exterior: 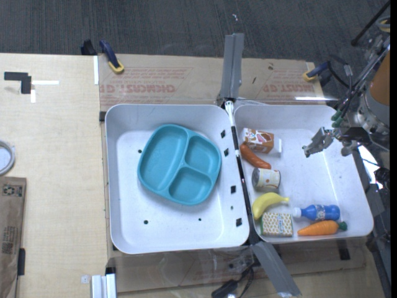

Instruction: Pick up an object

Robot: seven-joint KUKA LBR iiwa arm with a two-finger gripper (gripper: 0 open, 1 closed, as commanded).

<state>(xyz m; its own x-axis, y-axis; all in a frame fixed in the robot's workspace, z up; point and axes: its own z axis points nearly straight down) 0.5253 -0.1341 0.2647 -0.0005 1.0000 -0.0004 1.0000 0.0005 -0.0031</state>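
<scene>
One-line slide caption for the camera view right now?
Gripper hovers over right bin of toy food; blue plate sits in left bin.

Single fixed camera, mounted high above pale wooden table [49,129], looking down at slant. Far edge of table and dark carpeted floor [155,11] at top of view. Both shallow white bins [118,185] fill centre, seen whole, moderately near. Grey robot arm [372,104] enters from right edge.

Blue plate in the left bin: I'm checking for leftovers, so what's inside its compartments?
The blue plate shows three bare compartments with nothing in them. Whatever lies under it in the left bin is covered.
</scene>
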